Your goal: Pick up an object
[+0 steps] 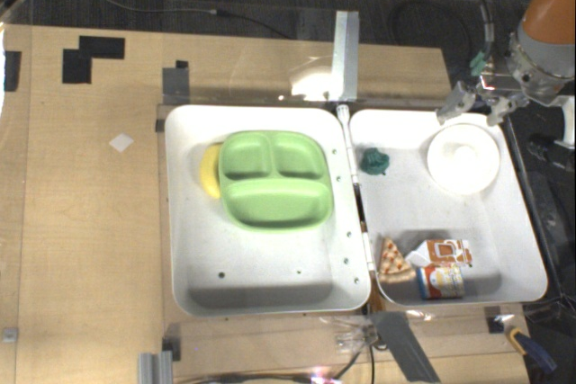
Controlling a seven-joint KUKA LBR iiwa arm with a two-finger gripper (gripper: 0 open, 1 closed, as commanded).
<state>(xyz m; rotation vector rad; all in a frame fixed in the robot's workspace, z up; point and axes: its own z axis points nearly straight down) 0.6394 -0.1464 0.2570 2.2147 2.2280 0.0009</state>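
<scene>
Bench: you had two shallow white bins side by side on a pale wooden top, the left bin (184, 220) and the right bin (531, 238) meeting along a centre ridge.

Arm: your grey arm with its orange band (551, 0) came in from the upper right, over the far right corner of the right bin.

Gripper: your gripper (475, 107) hung at the top edge of the right bin, just above the white disc; its two fingers stood spread apart with nothing between them.

White disc: you had a round white plate-like piece (463, 158) lying flat in the upper part of the right bin; being round, it pointed no way in particular.

Teal lump: a small dark green-blue object (375, 161) sat near the left wall of the right bin, well left of the disc; too small for you to read a long axis.

Pizza slice: a toy slice (391, 259) lay at the near left of the right bin, its tip towards the far side.

Can and carton: a small can (440, 282) lay on its side, long axis left to right, touching an orange-and-white carton (445, 253) just behind it.

Left bin contents: you had a green divided tray (274, 178) in the middle, wider side left to right, with a yellow object (210, 172) showing from under its left edge.
</scene>
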